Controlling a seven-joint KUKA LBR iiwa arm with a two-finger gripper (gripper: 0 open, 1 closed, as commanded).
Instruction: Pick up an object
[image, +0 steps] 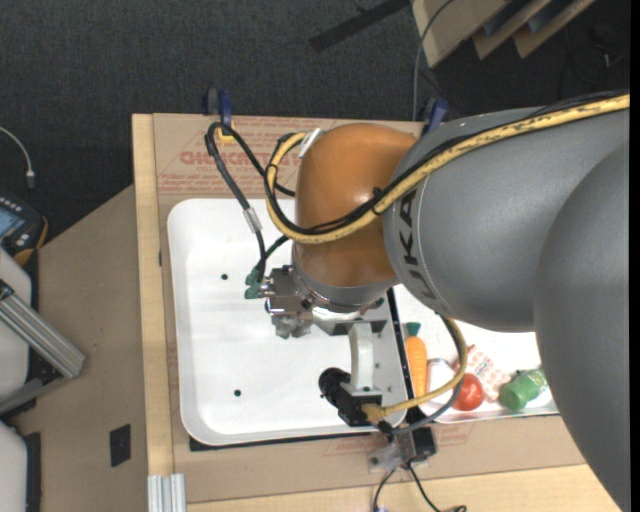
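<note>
objects: I log an orange carrot (415, 362), a red round item (468, 393) and a green item (522, 390) in the right bin (500, 352), near its front edge | tool (286, 316) over the left bin (210, 330), apart from all three | tool open or closed: I cannot tell | both bins on the bench (150, 400)

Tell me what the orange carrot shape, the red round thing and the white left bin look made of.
Orange carrot-shaped toy: likely plastic, judging by its smooth, even colour. Red round tomato-like toy: probably plastic too, with a smooth, saturated skin. Shallow white left bin: seemingly hard plastic, with a smooth moulded surface and rounded corners.
</note>
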